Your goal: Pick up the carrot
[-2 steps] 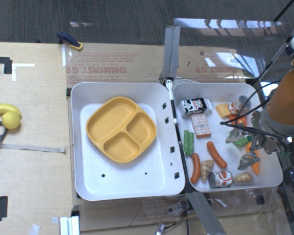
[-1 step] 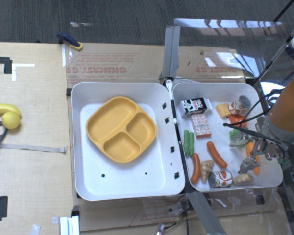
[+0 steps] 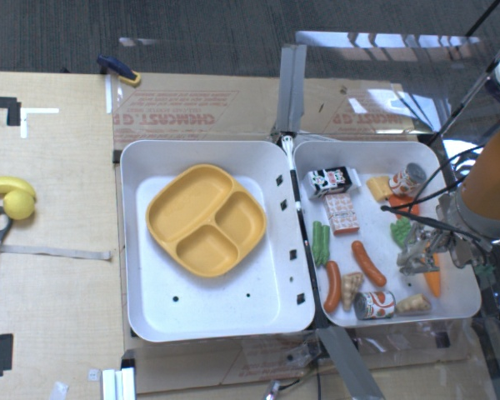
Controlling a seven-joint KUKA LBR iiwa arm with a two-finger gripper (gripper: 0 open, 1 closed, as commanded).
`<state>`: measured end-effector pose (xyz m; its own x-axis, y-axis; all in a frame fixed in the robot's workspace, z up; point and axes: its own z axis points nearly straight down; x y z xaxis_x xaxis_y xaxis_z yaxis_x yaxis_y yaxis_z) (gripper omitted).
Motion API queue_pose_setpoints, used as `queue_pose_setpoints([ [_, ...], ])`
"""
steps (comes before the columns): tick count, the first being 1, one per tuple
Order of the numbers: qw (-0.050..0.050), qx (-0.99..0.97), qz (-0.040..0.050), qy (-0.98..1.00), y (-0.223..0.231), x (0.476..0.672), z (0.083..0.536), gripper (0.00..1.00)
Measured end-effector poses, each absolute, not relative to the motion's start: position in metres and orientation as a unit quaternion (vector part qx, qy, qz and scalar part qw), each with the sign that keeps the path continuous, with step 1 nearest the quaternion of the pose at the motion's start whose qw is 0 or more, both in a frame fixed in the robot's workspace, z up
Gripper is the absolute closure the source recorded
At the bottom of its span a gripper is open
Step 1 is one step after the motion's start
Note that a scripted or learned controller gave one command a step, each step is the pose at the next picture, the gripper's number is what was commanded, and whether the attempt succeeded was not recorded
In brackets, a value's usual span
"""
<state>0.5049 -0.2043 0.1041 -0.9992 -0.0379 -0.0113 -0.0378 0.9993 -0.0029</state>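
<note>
While cardboard [image 3: 179, 107] behind the bins reads mirrored "CHEMCAST", the carrot [image 3: 433, 282] lies tight by the right bin's [image 3: 471, 307] right wall, little room around. Pincer [image 3: 418, 255] hangs just left of it among the toy food; cannot tell its opening. Left bin [image 3: 150, 307] holds a yellow divided plate [image 3: 205, 219].

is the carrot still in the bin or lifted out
In the bin. The carrot lies on the right bin's floor, just below the gripper.
</note>
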Motion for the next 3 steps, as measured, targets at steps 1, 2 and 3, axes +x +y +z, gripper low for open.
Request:
queue_pose_setpoints([
  [1, 0.006, -0.019, -0.0012, 1.000, -0.204, 0.505, 0.104, 0.00],
  [2, 0.009, -0.021, -0.0023, 1.000, -0.203, 0.508, 0.115, 1.00],
  [3, 0.009, -0.021, -0.0022, 1.000, -0.203, 0.508, 0.115, 0.00],
])
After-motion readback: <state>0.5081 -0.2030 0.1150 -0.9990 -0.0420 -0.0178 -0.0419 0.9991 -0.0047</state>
